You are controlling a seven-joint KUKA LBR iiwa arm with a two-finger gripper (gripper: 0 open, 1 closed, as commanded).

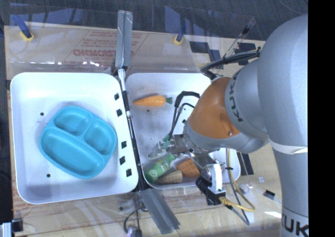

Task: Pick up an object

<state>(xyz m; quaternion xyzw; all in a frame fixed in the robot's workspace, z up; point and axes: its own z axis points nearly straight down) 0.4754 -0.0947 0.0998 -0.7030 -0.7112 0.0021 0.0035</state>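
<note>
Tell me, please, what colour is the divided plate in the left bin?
The divided plastic plate is light blue, in the camera view.

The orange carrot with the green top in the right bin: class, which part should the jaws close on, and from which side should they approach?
Grip the orange carrot at its thick middle, coming straight down from above. It lies flat and alone on the floor of the right white bin, pointing left to right, so the jaws should probably straddle its narrow width, front to back.

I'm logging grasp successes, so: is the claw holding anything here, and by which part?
Cannot be told. The claw is low among the green bottle and cone-shaped toy in the right bin.
</note>
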